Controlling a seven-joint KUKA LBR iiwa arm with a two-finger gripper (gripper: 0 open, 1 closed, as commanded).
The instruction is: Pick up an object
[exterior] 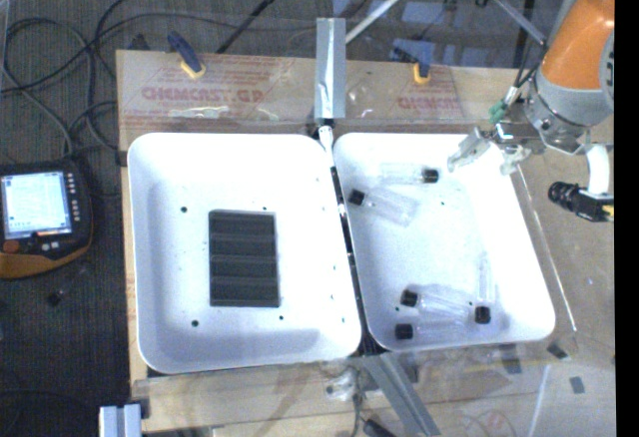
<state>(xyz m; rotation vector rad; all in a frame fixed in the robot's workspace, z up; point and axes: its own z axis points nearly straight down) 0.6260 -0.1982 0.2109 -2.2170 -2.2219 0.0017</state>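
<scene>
Nearest the camera, clear plastic vials with black caps (439,305) are lying clustered along the front wall of the right white bin (454,250), well below the jaws. Two more clear capped vials (384,203) are resting just left of the two-finger gripper (486,148), which is hovering over the bin's far right corner. Its fingers are looking slightly parted and holding nothing. Picking the isolated far vial, approached across its narrow axis, is probably looking safest.
</scene>
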